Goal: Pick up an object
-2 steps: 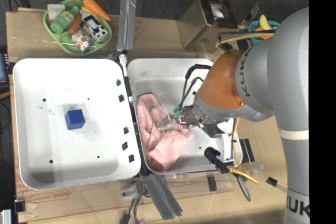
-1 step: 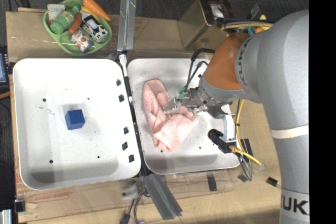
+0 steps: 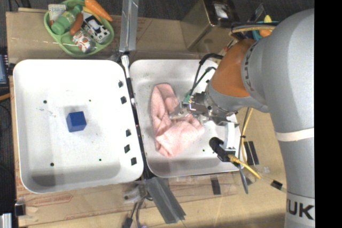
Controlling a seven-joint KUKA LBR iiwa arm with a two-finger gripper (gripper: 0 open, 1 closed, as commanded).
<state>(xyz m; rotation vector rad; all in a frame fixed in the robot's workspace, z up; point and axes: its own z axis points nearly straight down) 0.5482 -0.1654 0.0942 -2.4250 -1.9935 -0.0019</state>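
Cloth lies crumpled in the right bin with our tool pressed at its edge, grip state we cannot tell; we judge a thin fold could slip free on lifting

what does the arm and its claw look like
The arm is bulky, rounded and light grey, with an orange band above the wrist and dark lettering near the bottom. Thin black cables loop along the wrist to the claw, a small metallic grey assembly.
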